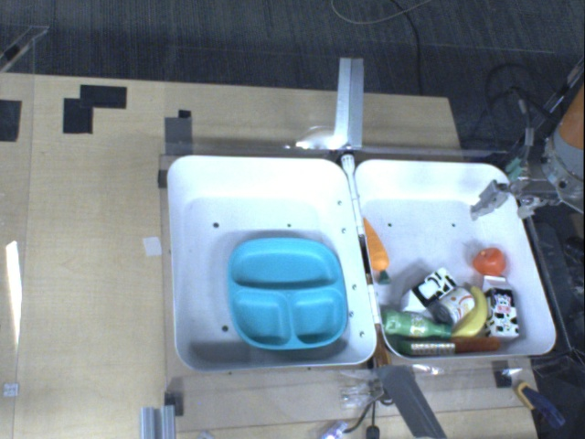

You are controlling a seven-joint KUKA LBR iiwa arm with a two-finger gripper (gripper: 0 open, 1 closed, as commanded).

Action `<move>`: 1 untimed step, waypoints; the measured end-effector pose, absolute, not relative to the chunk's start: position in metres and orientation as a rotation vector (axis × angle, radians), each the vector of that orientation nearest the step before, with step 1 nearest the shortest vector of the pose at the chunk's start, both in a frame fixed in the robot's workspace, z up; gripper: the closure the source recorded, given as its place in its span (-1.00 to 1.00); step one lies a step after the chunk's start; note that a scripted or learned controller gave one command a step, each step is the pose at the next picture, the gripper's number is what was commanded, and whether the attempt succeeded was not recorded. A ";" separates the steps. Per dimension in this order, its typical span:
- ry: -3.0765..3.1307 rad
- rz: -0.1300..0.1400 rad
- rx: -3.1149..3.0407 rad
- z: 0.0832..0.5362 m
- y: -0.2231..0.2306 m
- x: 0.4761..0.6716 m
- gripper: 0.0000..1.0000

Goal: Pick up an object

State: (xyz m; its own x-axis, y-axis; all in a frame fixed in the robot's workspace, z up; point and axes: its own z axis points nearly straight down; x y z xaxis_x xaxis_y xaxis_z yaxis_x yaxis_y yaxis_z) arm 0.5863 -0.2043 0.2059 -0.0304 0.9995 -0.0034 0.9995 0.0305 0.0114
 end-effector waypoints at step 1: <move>2.277 0.003 2.160 0.111 -0.205 0.576 -1.00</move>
